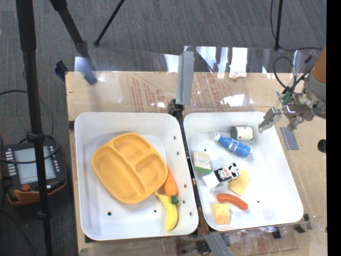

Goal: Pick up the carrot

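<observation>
The carrot (170, 186), orange with a green top, lies in the left bin (85, 143), wedged between the yellow divided plate (129, 167) and the bin's right wall, just above a banana (170, 213). My gripper (279, 122) hovers over the upper right corner of the right bin (290, 175), far from the carrot. Its fingers stand open with nothing between them.
The right bin holds a blue bottle (233, 145), a small can (242, 133), a green and white box (201, 161), a cow-patterned carton (222, 175), a sausage (232, 201) and cheese pieces (221, 213). A metal divider (184, 84) stands behind the bins.
</observation>
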You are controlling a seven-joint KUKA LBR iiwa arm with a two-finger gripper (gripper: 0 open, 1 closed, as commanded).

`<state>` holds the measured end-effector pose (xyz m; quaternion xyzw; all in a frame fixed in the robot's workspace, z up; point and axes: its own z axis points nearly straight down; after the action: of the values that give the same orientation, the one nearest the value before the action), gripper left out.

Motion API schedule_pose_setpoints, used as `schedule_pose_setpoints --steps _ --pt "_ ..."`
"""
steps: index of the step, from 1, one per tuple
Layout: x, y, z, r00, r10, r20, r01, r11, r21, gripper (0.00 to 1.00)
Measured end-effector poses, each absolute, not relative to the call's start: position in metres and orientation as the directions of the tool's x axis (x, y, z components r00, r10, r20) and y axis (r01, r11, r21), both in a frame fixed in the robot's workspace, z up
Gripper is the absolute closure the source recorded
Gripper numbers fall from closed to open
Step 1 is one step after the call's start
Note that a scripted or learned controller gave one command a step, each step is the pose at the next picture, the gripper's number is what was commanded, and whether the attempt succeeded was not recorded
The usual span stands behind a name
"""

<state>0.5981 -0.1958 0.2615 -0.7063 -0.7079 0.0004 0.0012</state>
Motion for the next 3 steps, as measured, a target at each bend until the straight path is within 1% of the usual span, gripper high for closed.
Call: schedule_pose_setpoints --steps 1,2,3 --pt "0.538 -0.170 0.200 -0.131 0.991 0.003 0.991 0.131 -0.003 0.00" --pt "0.510 -0.174 0.231 -0.235 0.972 0.003 0.972 0.235 -0.003 0.00" --pt "0.494 -0.117 0.234 0.247 0.969 0.001 0.969 -0.247 -0.007 0.00"
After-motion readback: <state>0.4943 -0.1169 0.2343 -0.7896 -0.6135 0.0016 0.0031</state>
